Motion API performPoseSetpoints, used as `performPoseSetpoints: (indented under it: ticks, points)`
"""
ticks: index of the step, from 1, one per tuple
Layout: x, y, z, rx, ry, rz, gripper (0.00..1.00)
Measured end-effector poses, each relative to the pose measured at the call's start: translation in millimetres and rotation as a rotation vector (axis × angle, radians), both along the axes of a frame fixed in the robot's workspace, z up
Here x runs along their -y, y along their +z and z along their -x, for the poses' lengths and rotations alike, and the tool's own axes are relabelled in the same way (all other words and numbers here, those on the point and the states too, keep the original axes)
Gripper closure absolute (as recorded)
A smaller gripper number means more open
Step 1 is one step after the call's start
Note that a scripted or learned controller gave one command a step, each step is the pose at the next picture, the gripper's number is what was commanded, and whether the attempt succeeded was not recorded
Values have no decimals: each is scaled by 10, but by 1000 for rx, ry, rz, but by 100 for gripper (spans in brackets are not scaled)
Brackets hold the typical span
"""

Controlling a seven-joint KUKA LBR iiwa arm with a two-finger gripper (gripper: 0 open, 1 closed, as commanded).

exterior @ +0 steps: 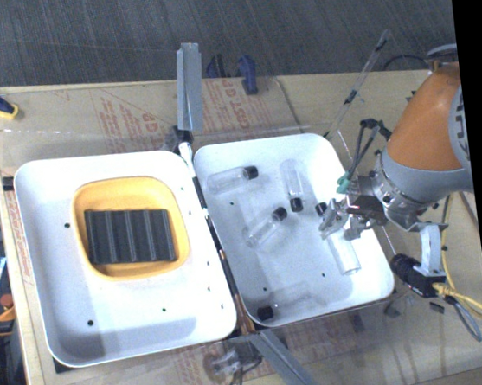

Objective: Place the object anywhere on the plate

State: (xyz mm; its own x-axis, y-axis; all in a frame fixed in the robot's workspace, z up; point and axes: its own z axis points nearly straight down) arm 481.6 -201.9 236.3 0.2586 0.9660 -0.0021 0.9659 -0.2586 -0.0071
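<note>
Vials (267, 227), clear with black caps, lay scattered in the right bin (219, 159); their transparent bodies were hard to make out. The plate (124, 189), yellow-rimmed, sat in the left bin (39, 255). The claw (340, 219) hung at the right bin's right side; its opening could not be determined. Red printing on the surface (83, 111) was illegible.

One fixed overhead view, slanted down on both white bins (35, 256), arm (422, 143) entering from right.

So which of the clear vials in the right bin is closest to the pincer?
The vial by the right wall, just below the pincer. The other black-capped vials lie further left.
</note>
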Motion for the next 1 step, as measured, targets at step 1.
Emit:
performPoseSetpoints:
  ticks: [1]
  points:
    - [-487, -56, -327, 6, 143, 0, 100]
